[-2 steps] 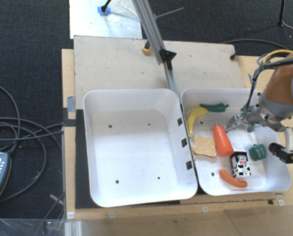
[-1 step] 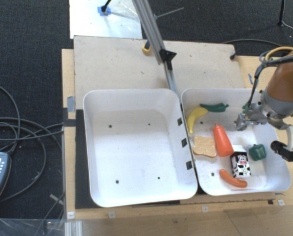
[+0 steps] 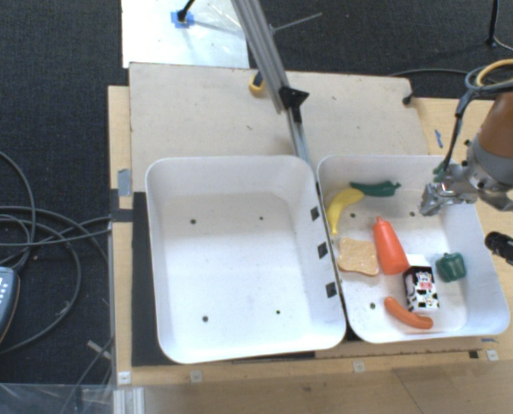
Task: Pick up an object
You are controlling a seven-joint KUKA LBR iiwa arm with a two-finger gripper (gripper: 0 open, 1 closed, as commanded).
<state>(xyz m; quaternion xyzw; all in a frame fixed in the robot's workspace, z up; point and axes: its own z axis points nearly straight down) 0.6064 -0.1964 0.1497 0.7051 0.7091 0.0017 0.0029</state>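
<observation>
Beige bench (image 3: 204, 110) on dark carpet (image 3: 49, 76)

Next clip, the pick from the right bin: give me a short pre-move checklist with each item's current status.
1. Claw carries nothing: cannot tell; its tip is too small to read.
2. Claw is over the right white bin: ok, near its far right part.
3. Targets present: ok. Yellow toy banana, dark green toy chilli, orange toy carrot, tan toast slice, black-and-white carton, orange-red toy sausage and green toy pepper lie in that bin.
4. An object has room around it: ok, the pepper lies apart from the rest.
5. Claw is right above an object: not ok, bare bin floor lies below it.
</observation>
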